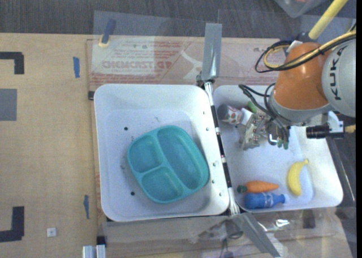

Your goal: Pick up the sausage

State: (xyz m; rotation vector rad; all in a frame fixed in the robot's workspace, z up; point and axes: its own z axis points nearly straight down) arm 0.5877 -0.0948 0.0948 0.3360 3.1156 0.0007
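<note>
The arm (308, 78) hangs over the right bin (322, 194), its gripper (261, 132) low near the back-left corner; jaws' spread: cannot tell. The left bin (113, 110) holds a teal divided plate (167, 163). Banana (296, 177), carrot (259, 186), blue bottle (263, 200) lie along the front. Sausage's whereabouts: cannot tell.

One fixed camera looks down at a slant on both white bins (107, 138) (side by side, mid-distance), bench filling the frame; the arm (317, 76) enters from 3 o'clock.
</note>
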